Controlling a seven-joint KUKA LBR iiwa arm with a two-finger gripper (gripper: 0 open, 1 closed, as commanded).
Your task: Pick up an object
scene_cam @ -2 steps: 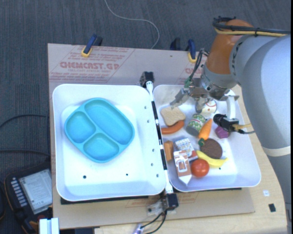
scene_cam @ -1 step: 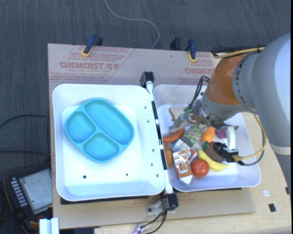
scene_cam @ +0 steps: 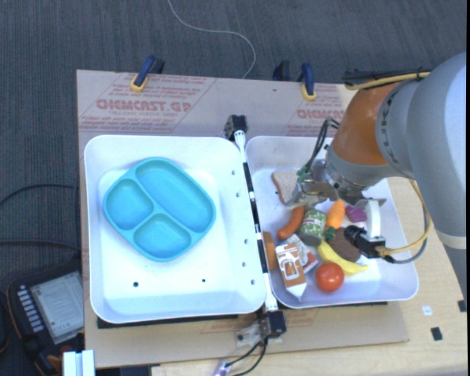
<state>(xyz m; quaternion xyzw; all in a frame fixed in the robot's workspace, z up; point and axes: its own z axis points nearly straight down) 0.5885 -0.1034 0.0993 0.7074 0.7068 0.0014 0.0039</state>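
The right bin (scene_cam: 392,288) holds a heap of toy food: a red tomato (scene_cam: 329,276), a yellow banana (scene_cam: 338,258), an orange carrot (scene_cam: 291,222), a small green-labelled can (scene_cam: 312,225), a red and white carton (scene_cam: 292,262), a slice of toast (scene_cam: 284,183) and a purple piece (scene_cam: 355,213). My gripper (scene_cam: 326,197) hangs low over the middle of this heap, just above the can and a second orange piece (scene_cam: 336,214). The arm's wrist covers its fingers.
The left bin (scene_cam: 110,288) holds a blue divided plate (scene_cam: 159,207). Black clamps (scene_cam: 236,126) sit along the divider between the bins. The bins rest on a board with blue clips (scene_cam: 145,70) at its far edge. A white cable (scene_cam: 211,30) trails over the carpet behind.
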